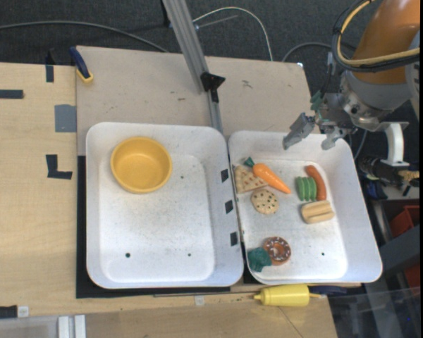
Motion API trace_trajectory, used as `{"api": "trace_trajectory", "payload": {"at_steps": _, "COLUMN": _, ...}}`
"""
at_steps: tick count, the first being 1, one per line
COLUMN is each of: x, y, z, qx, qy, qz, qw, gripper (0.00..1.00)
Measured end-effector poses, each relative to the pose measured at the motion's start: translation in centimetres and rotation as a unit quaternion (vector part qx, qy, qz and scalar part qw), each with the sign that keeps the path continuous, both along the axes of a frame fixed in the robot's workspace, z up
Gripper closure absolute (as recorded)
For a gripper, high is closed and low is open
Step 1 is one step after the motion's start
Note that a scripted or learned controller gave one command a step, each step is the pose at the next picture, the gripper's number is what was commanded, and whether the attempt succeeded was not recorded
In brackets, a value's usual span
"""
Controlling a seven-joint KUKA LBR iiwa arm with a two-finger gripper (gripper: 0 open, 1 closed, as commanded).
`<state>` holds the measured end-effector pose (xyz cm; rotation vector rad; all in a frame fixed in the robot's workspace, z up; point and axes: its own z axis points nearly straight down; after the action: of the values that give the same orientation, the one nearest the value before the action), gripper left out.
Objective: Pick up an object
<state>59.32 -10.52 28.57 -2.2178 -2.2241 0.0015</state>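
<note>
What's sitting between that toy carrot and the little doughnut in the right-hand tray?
In the camera view, a round chocolate-chip cookie lies between the carrot and the doughnut; below it, only bare floor of the right bin.

Two bins: left bin (155, 259) and right bin (338, 259), both white, peppered with fine dark specks. Bowl (141, 164), upper left of left bin: yellow, plain. Right bin, upper middle: carrot (270, 177) orange with green top; cracker (247, 181) tan with a criss-cross pattern. Cookie (265, 202) beige with dark chips. Pea pod (307, 188) green; sausage (316, 180) red-orange. Bread roll (316, 212) light brown. Donut (276, 250), lower middle: brown with pale sprinkles; green piece (258, 259) beside it. Bottle (285, 296), bottom edge: yellow. Arm (388, 34), upper right: orange band over grey. Gripper (314, 135): grey. Bench (28, 210): pale wood with grey tape marks.
</note>
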Motion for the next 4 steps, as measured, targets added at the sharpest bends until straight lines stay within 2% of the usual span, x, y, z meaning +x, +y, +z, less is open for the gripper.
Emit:
{"api": "trace_trajectory", "payload": {"at_steps": 1, "x": 0.0, "y": 0.0, "z": 0.0, "qx": 0.0, "qy": 0.0, "qz": 0.0, "qw": 1.0, "gripper": 0.0}}
{"api": "trace_trajectory", "payload": {"at_steps": 2, "x": -0.4, "y": 0.6, "z": -6.3, "qx": 0.0001, "qy": 0.003, "qz": -0.001, "qw": 1.0, "gripper": 0.0}}
{"api": "trace_trajectory", "payload": {"at_steps": 4, "x": -0.4, "y": 0.3, "z": -15.5, "qx": -0.0003, "qy": 0.002, "qz": -0.001, "qw": 1.0, "gripper": 0.0}}
